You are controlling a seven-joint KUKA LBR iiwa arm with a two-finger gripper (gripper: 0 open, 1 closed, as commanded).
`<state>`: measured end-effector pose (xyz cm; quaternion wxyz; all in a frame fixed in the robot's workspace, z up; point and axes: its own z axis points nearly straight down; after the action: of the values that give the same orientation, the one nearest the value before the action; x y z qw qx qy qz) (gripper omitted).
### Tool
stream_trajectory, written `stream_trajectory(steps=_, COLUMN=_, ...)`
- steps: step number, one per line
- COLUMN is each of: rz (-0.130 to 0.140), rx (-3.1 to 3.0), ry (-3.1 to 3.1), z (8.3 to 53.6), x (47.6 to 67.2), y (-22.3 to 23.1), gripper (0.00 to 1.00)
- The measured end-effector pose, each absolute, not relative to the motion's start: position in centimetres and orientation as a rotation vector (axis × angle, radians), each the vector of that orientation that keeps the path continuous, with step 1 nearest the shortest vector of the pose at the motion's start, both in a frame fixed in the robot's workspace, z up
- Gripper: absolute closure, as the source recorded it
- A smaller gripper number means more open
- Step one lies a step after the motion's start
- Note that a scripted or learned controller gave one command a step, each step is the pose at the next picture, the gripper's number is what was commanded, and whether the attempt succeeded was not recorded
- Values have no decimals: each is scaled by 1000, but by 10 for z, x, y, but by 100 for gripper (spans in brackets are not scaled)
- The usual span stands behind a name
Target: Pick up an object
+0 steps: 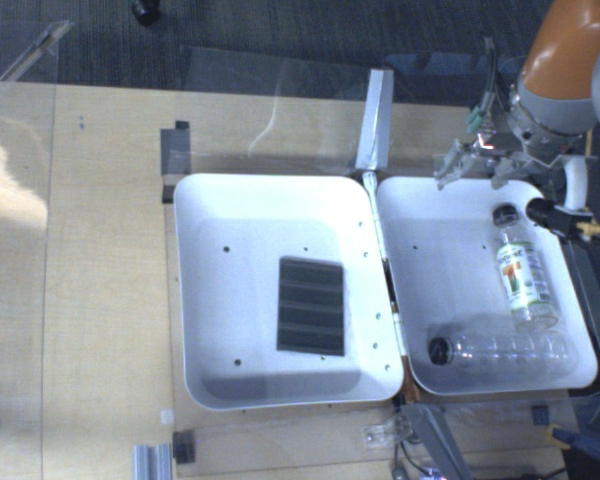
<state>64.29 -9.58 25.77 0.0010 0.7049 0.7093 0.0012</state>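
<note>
I can't tell how the gripper (477, 160) is set; it hangs over the right bin's (416, 268) far rim. Two clear bottles, one upright-labelled (521, 273), one lying (500, 349), sit below it; slick round plastic could roll or squirt free.

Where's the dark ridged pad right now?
The dark ridged pad lies flat in the left bin, slightly right of its centre, near the divider with the right bin holding two clear bottles.
</note>
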Motion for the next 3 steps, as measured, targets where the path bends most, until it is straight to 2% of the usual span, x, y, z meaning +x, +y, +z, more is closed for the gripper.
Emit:
stream_trajectory(steps=1, rz=4, rx=1725, ry=2620, z=131, x=649, y=-192, gripper=0)
stream_trajectory(steps=2, rz=8, rx=1611, ry=2688, z=97, x=590, y=-204, gripper=0)
stream_trajectory(steps=3, rz=8, rx=1425, ry=2780, z=91, x=548, y=-205, gripper=0)
